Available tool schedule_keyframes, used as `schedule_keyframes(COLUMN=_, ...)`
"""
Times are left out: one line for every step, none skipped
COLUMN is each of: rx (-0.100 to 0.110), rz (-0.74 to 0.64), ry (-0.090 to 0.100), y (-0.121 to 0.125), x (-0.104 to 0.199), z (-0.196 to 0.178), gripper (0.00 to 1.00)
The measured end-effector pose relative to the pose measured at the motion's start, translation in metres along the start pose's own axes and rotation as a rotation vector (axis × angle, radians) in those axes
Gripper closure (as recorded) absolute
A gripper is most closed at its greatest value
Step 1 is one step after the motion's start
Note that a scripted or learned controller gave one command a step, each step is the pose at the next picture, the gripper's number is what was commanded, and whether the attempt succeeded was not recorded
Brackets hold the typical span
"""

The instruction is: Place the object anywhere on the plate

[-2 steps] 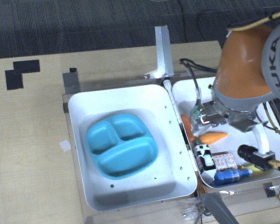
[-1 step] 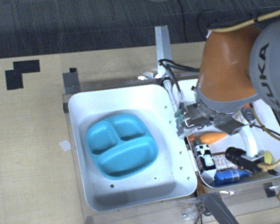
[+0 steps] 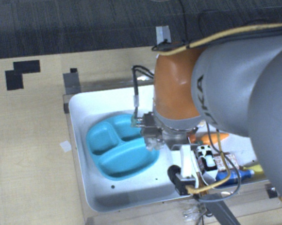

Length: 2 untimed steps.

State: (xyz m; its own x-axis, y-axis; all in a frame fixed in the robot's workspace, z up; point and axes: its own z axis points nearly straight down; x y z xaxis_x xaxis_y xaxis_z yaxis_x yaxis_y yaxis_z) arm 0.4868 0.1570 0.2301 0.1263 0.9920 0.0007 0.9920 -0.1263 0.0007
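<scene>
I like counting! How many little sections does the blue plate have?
3 that I can see on the blue plate: one at upper left, one at upper right beside the arm, one big one along the bottom. The arm may hide more.

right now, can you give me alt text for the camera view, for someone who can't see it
A grey robot arm with an orange band reaches from the right over a white bin, its wrist at the right edge of a blue divided plate. Small objects, one orange, lie partly hidden beneath the arm.
</scene>
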Motion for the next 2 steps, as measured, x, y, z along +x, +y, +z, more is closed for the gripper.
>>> schedule_keyframes(rx=0.002, rz=0.245, ry=-0.001, y=-0.006, x=0.044, z=0.105, gripper=1.00)
schedule_keyframes(rx=-0.002, rz=0.144, ry=0.001, y=0.073, x=0.052, z=0.084, gripper=1.00)
